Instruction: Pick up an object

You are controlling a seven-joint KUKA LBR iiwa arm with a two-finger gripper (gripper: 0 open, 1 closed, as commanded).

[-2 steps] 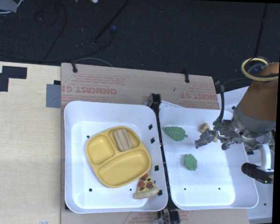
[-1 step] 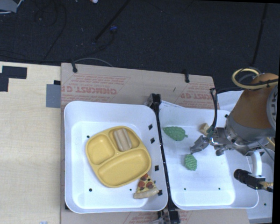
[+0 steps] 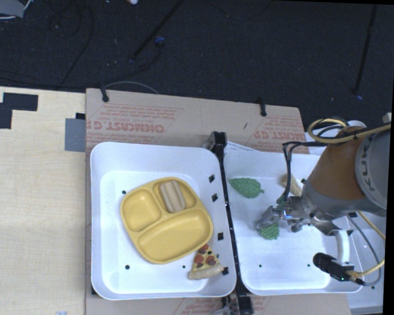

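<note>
My gripper [image 3: 271, 220] is low in the right bin [image 3: 289, 283], near its middle. It is right over a small dark green lumpy piece [image 3: 269, 232], which pokes out just below it; whether the piece is held cannot be seen. A flat light green leaf-like piece [image 3: 246, 187] lies further back left in the same bin, apart from the gripper. A tan item [image 3: 288, 183] peeks out behind the arm.
The left bin [image 3: 106, 247] holds a yellow divided plate [image 3: 166, 234] with a tan bun-like item [image 3: 174, 196] in its back compartment. A toy pizza slice [image 3: 205, 264] lies by the plate's front right corner. The bins' shared wall [image 3: 225, 217] runs just left of the gripper.
</note>
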